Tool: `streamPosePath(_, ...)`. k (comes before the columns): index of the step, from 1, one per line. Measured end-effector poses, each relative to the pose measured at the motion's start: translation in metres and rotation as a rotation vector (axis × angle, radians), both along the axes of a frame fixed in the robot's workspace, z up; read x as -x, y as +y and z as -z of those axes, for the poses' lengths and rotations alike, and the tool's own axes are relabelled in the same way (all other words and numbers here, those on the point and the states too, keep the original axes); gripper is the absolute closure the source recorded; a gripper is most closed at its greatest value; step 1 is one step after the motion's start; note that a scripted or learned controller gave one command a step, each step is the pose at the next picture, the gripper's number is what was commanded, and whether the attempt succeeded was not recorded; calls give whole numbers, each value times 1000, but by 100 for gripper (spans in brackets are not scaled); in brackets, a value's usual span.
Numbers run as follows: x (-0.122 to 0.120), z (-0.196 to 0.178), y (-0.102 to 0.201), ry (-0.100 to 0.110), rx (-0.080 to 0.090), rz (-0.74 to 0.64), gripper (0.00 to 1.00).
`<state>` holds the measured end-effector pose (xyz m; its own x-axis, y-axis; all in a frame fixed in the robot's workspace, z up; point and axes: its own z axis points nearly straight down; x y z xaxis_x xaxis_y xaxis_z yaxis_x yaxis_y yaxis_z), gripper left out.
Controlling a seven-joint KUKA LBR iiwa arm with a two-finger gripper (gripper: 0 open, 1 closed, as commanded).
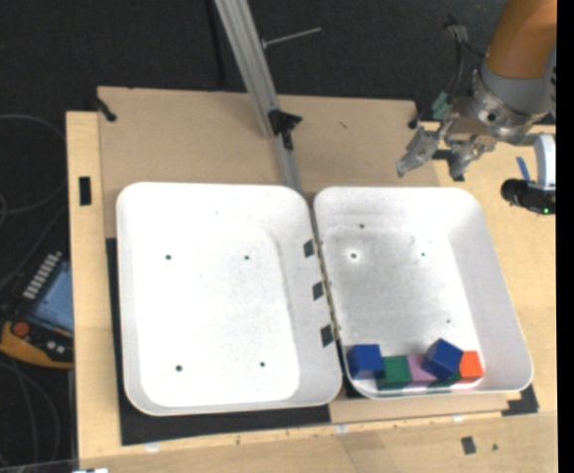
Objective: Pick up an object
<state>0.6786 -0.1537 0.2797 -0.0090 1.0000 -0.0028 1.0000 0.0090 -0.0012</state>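
Observation:
Several small blocks lie along the near edge of the right bin (493, 264): a blue block (364, 359), a green block (396, 371), a pink block (421, 369), a second blue block (445, 358) and an orange block (471, 365). My gripper (434, 159) hangs above the bench just beyond the right bin's far right corner, far from the blocks. Its fingers are spread apart with nothing between them.
The left bin (218, 294) sits beside the right one. A slanted metal rail (257, 77) runs from the top down to the gap between the bins. Cables and a handheld pendant (40, 313) lie off the bench at left.

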Motion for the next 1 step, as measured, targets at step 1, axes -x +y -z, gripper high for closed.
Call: streamPosePath(1,81,33,51,5,-4,3,0)
